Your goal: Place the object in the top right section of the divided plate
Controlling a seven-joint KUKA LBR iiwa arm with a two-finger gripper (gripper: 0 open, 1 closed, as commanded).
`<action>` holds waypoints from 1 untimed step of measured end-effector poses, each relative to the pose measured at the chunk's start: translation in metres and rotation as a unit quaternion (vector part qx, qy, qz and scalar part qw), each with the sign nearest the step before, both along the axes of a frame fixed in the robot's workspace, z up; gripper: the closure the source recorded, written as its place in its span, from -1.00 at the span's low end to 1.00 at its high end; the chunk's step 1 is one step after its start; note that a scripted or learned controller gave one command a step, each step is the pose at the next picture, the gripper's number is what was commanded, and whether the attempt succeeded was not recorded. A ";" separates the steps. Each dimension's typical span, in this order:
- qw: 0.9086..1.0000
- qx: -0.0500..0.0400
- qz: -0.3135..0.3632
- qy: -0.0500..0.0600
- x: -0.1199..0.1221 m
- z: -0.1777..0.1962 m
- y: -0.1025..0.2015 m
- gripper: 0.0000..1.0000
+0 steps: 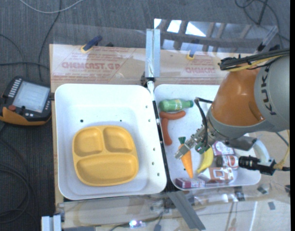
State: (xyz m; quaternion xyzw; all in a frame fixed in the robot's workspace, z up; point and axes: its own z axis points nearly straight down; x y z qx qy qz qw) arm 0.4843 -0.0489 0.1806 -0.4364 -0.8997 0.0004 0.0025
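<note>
The yellow divided plate [105, 154] lies in the left white bin [104, 102], with its top right section [117, 138] bare. Over the right bin [210, 91] hangs my gripper [196, 142], low above a cluster of toy food. Right beneath and beside it are an orange carrot [187, 163] with a green top and a yellow banana [205, 161]. The grey and orange arm [239, 105] covers the bin's right half. Whether anything is gripped does not show.
A green bottle [175, 104], a red sausage [172, 115] and a second reddish stick [166, 130] lie at the right bin's left side. Cans and packets [223, 167] crowd its front right. A teach pendant [24, 101] rests on the floor at far left.
</note>
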 end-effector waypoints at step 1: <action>0.982 0.000 0.189 0.000 0.009 0.002 0.066 1.00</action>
